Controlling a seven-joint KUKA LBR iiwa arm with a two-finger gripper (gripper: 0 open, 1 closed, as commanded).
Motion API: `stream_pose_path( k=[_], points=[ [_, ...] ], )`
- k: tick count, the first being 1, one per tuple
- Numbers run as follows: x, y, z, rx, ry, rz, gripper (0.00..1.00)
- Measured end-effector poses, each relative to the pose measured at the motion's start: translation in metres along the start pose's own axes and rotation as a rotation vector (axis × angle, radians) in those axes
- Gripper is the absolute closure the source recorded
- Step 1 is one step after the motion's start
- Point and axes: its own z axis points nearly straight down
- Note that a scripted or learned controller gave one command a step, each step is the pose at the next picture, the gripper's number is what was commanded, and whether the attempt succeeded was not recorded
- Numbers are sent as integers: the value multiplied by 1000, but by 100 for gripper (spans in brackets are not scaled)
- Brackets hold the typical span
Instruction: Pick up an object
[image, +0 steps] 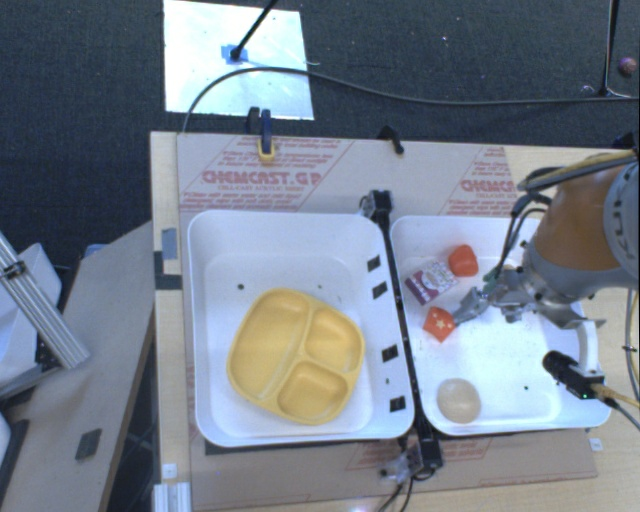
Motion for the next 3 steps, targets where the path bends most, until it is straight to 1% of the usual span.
stream_pose_path(
  k=[1,2,3],
  points=[
    [3,4,45,-5,8,-2,0],
    [2,8,28,-22,2,-3,100],
    [-2,20,-27,-8,-3,-3,100]
  ],
)
